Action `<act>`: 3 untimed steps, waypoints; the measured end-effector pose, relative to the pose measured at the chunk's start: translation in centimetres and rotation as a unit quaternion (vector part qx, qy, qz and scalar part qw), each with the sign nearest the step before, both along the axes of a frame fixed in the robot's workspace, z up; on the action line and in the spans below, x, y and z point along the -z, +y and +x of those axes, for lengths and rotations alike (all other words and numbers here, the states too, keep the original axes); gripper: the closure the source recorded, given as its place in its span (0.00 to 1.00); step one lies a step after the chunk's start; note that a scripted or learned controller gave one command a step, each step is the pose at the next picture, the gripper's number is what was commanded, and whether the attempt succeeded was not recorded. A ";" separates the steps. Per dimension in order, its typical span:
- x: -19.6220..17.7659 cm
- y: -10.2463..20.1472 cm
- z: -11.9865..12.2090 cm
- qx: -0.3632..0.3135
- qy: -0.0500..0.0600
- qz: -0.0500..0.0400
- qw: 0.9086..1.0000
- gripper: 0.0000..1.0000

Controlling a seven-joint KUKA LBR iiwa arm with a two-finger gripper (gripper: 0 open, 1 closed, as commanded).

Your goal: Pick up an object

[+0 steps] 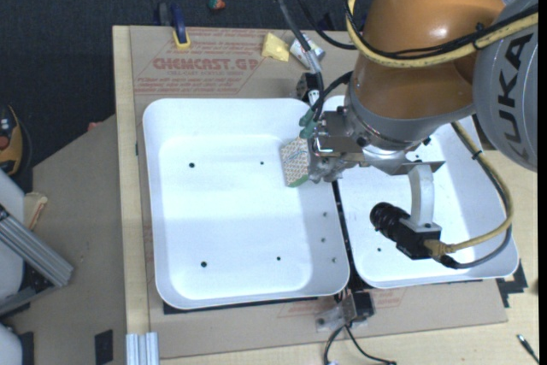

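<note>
I see the hand (314,151) low over the seam between the 2 bins, at the right rim of the left bin (162,184). Most of it is hidden under the arm's wrist, so I cannot tell how far apart its tips are, or whether anything sits between them.

Right against the hand on its left is a small patterned packet (295,161), pale with green and reddish print. It stands more or less on edge at the inner right wall of the left bin, near the upper part of that wall. Its right edge meets the hand's metal parts; I cannot tell from here whether it is gripped or only touching.

Above the hand the grey wrist widens into the big orange dome of the arm (419,21), which covers much of the right bin (479,209). A black cylindrical fitting (402,231) with a yellow cable (487,239) hangs from the arm over the right bin's floor.

Further out, both bins rest on a brown cardboard sheet (205,60) with red printed lettering, lying on the worktop. On the cardboard's far edge I see a blue and yellow clamp (179,26) and a yellow scrap (275,47). A small red and green object (217,2) lies on the dark carpet beyond.
</note>
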State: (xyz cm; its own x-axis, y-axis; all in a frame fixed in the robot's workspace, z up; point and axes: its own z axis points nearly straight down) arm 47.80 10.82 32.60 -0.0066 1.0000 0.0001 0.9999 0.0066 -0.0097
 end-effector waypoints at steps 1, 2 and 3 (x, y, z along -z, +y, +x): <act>-14.8 -6.9 0.5 0.007 -0.015 0.000 1.000 1.00; 0.5 5.7 -0.2 -0.003 0.003 -0.001 1.000 1.00; -9.0 12.1 0.1 -0.001 -0.010 0.004 1.000 1.00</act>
